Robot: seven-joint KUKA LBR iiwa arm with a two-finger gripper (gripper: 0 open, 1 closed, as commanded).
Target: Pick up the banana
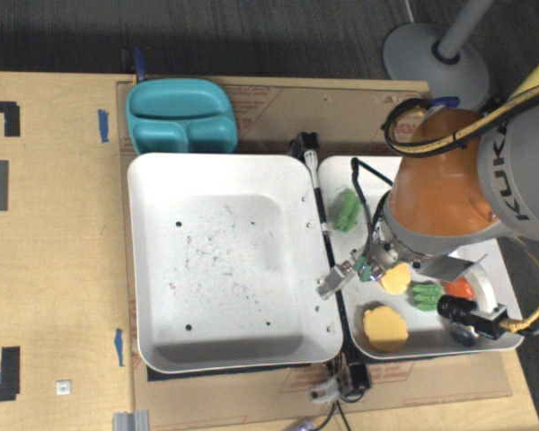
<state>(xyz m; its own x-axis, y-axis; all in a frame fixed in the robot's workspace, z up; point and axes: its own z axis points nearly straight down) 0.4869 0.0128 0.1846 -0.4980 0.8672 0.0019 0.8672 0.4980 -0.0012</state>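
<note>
Left bin (162, 268) open; right bin (364, 344) crowded, arm (436, 187) overhanging.

smooth white bins (162, 196), seemingly plastic; matt bench (54, 241)

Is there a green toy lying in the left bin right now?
No. The green toy lies in the right bin, near its left wall.

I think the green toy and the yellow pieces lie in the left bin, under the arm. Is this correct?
Not quite. The camera view shows the green toy and the yellow pieces in the right bin, under the arm.
</note>
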